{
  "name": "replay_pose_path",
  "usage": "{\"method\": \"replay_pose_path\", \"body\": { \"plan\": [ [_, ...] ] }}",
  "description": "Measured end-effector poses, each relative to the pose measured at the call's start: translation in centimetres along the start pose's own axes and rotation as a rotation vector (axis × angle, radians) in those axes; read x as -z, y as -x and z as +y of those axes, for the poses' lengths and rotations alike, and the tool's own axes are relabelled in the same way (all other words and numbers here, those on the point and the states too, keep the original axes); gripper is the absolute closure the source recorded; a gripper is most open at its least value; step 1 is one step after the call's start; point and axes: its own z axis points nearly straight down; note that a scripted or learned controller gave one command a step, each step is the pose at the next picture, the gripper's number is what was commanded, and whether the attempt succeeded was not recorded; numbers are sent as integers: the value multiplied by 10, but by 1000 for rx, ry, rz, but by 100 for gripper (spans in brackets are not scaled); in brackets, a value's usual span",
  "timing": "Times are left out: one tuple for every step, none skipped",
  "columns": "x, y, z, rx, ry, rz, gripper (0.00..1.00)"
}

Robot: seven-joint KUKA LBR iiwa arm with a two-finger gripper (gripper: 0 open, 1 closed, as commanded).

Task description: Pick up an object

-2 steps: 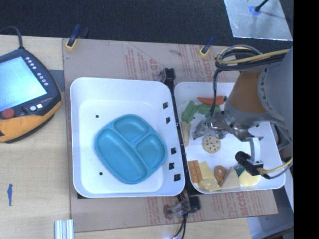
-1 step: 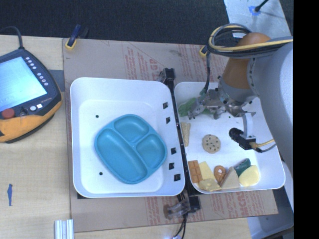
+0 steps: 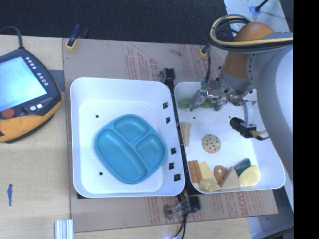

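A round cookie (image 3: 211, 144) lies in the middle of the right bin (image 3: 266, 180), well apart from the claw (image 3: 209, 99). Along the bin's front edge sit small food pieces: an orange cracker (image 3: 194, 170), a pretzel (image 3: 220, 173), a yellow block (image 3: 249, 176) and a green piece (image 3: 243, 164). A pale wedge (image 3: 185, 133) lies by the left wall. The claw hangs low over the back of this bin, beside a small green thing (image 3: 185, 103). I cannot tell if it is apart or together. The left bin (image 3: 84, 91) holds a blue tray (image 3: 130, 148). A screen pad (image 3: 22, 91) sits on the desk (image 3: 30, 183).
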Motion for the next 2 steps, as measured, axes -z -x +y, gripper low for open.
{"method": "replay_pose_path", "body": {
  "plan": [
    [0, -7, -1, -2, -3, 0, 0],
    [108, -87, 3, 5, 14, 4, 0]
  ]
}}
